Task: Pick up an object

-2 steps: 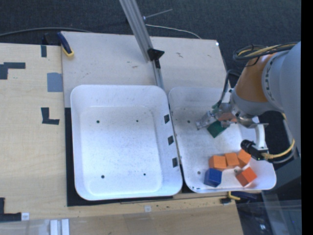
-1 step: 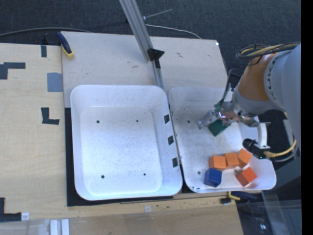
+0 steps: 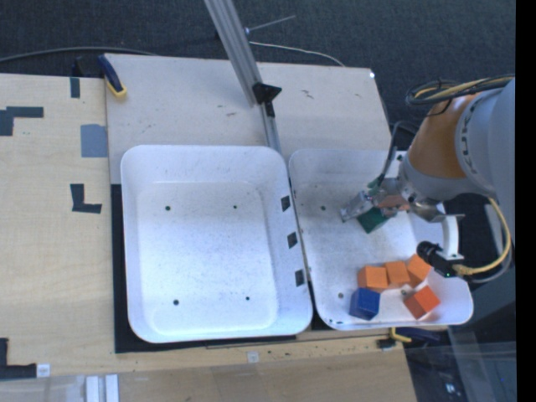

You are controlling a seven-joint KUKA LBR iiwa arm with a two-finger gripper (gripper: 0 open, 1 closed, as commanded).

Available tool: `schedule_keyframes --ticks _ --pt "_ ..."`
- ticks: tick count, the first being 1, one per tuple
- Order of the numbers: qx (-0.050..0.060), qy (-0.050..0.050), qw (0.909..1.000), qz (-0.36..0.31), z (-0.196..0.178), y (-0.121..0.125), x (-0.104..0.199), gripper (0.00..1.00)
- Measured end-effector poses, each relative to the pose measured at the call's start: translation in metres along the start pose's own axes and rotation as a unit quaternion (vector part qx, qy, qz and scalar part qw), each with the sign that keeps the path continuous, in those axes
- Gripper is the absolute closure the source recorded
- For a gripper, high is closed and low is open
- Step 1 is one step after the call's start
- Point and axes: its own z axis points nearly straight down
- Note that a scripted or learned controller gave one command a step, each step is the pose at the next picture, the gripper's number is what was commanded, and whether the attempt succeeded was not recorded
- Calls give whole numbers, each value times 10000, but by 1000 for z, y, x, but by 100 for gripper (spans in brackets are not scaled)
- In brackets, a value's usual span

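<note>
**Green block at the fingers as arm works the right-hand bin**

Block of dark green (image 3: 371, 219), small and partly covered by the tool, lies on the floor of the right bin (image 3: 335, 182), toward its upper right, with the gripper (image 3: 362, 209) low over it. The green shows right at the fingers, and they appear to be pinching it from either side, though the slanted view leaves the contact itself hard to read and does not show whether the block has left the bin floor.

Well apart from it, along the near edge of the same bin, sits a loose cluster: a blue cube (image 3: 365, 302), an orange cube (image 3: 373, 277) beside a second orange piece (image 3: 398, 272), and a red-orange block (image 3: 423, 301) at the corner. The left bin (image 3: 134, 182) stands alongside, touching the right one. Both rest on the pale bench (image 3: 184, 99), and the grey arm (image 3: 456, 145) with its orange band reaches in from the right.

To finish the pick cleanly, the grip would best be made firm on the block's flat faces before any rise, and the lift taken straight up. A tilt or sideways drag could let so small a piece slip out; a slow first rise would tell whether it is truly caught.
</note>
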Motion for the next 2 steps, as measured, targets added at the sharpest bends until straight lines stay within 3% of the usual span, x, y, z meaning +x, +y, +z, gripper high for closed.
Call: schedule_keyframes --ticks 1,2 --pt "7 -1 10000 1 0 0 0 0" --pt "196 45 9998 26 -43 7 -22 0"
